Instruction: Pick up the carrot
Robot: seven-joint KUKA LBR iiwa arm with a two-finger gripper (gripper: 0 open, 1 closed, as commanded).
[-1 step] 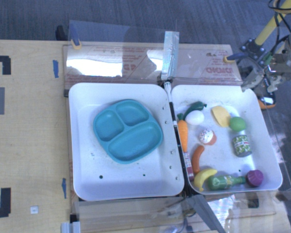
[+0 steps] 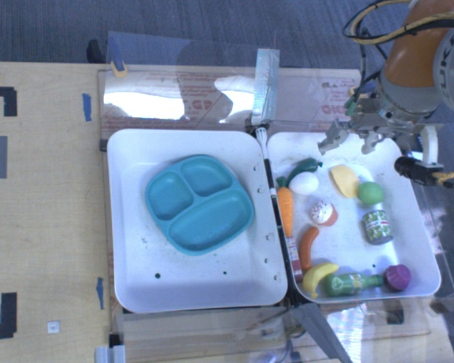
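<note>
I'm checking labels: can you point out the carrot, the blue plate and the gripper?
carrot point(image 2: 286, 210): camera view, middle of its orange body.
blue plate point(image 2: 200, 203): camera view, ridge between compartments.
gripper point(image 2: 352, 139): camera view, between its fingertips.

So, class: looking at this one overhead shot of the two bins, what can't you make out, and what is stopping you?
- Label on the green can: too small and blurred to read.
- Green bottle: print unreadable at this size.
- Arm: cut off by the picture's top right edge.
- Gripper: blurred; finger spacing unclear.
- Carrot: its top is crowded against a dark green item, so their boundary is unclear.
</note>
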